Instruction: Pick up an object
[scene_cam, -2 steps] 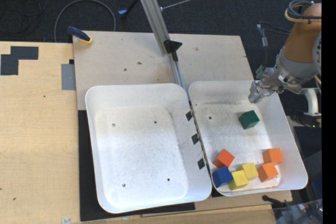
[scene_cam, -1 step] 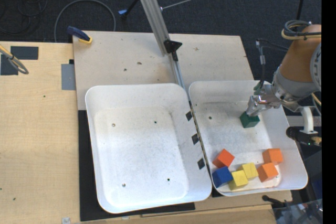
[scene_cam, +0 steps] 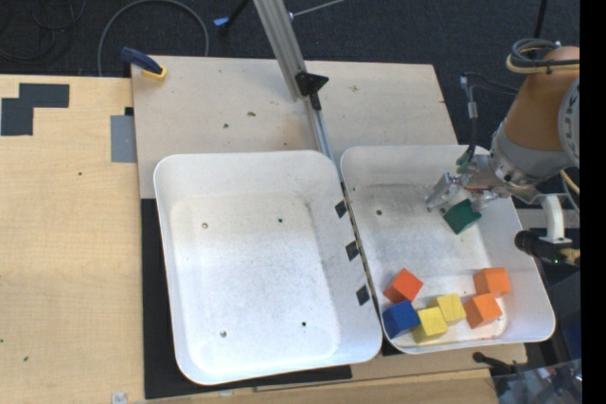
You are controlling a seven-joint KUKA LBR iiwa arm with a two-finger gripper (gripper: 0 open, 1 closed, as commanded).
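Note:
A green block hangs tilted at the tips of my gripper, over the upper right part of the right bin. The fingers are shut on the block's top, and its lower half shows below them. The grey arm with its orange band comes in from the right edge, above the bin's far right corner.
Along the right bin's near edge lie orange blocks, a blue block and yellow blocks. The left bin adjoins it. A slanted metal rail stands behind the bins.

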